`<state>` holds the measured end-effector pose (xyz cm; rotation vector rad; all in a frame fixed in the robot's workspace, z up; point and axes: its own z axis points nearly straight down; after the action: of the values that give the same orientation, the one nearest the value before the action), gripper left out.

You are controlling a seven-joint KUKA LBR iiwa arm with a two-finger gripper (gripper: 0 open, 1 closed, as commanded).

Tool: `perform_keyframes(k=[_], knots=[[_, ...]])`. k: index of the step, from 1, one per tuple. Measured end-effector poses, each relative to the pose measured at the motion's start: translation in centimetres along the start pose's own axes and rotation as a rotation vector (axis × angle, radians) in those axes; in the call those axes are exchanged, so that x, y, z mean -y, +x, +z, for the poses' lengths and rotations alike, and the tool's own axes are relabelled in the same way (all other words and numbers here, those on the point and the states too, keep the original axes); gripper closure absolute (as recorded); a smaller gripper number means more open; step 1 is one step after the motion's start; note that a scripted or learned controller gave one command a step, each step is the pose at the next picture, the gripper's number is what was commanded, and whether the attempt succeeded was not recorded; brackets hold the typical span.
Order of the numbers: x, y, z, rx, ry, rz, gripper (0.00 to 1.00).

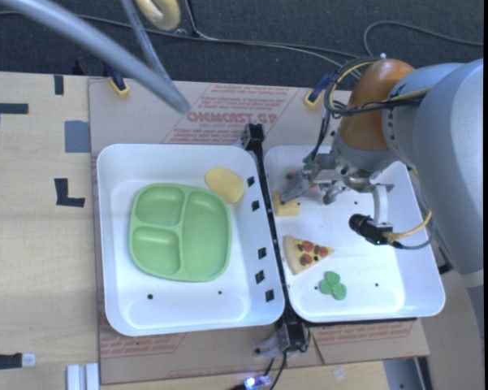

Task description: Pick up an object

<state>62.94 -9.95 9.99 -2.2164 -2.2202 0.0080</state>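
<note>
1. Gripper (296,187) hangs low over the far-left corner of the right bin (422,295), right above a small yellow block (287,209) by the divider; whether it touches the block, or how it is set, we cannot tell.
2. We judge the yellow block to be the intended object, since the tool is aimed down at it and nothing else is close.
3. A pizza slice (306,253) and a green leafy piece (334,285) lie nearer to us in the same bin, well apart from the tool.
4. A green divided plate (181,231) and a yellow lump (225,184) rest in the left bin (118,283), away from the action.
5. The wrist and its cabling cover much of the right bin's far side, so anything lying there is hidden from us.
</note>
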Motion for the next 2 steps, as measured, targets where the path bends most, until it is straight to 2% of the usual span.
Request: perform_keyframes(k=[1,2], knots=[[-0.1,0.1,-1.3,0.000,-0.004,-0.001,1.00],[-0.2,0.1,-5.5,-0.001,-0.009,0.000,1.00]])
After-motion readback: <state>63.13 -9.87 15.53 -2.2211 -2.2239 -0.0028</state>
